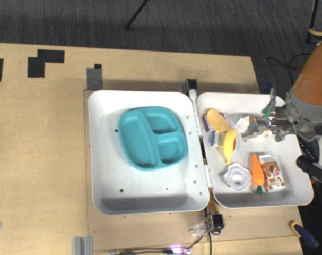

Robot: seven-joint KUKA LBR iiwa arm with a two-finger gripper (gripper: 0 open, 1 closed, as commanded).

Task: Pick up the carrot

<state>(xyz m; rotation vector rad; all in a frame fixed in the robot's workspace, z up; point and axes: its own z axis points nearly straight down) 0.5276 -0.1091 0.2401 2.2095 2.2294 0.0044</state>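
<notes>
The carrot (pixel 257 171) is a short orange piece with a green tip, lying along the near-right part of the right bin (pixel 304 198). It sits between a white cup (pixel 236 175) and a small brown-and-white carton (pixel 272 174). My gripper (pixel 259 123) hangs over the far-right part of the same bin, up-view from the carrot and apart from it. Its fingers look spread, with nothing between them. The grey arm with its orange band (pixel 315 76) comes in from the right.
In the right bin, a yellow banana (pixel 229 144), a tan rounded food piece (pixel 218 120) and a small blue-striped item (pixel 216 138) lie left of the gripper. The left bin (pixel 105 195) holds a teal divided plate (pixel 151 137). A ridge (pixel 200 142) separates the bins.
</notes>
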